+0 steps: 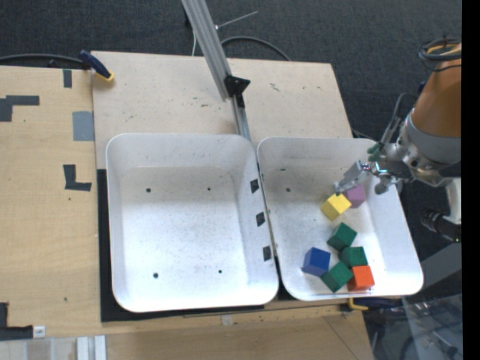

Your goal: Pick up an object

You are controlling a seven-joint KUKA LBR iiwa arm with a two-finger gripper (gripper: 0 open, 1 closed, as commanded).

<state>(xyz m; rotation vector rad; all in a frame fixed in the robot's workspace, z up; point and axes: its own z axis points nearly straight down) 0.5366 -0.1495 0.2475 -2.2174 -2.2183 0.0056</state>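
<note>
White right bin (390, 223) holds all blocks. Gripper (365, 175) hangs above its far side, beside the yellow block (336, 205) and purple block (356, 195); finger spread indeterminable.

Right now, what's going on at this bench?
A grey and orange arm reaches in from the right, its claw low over the right bin, just above a purple block and a yellow block. No block is visibly in its grip. Nearer the front of that bin sit three green blocks, a blue block and an orange block. The left bin sits alongside.
</note>
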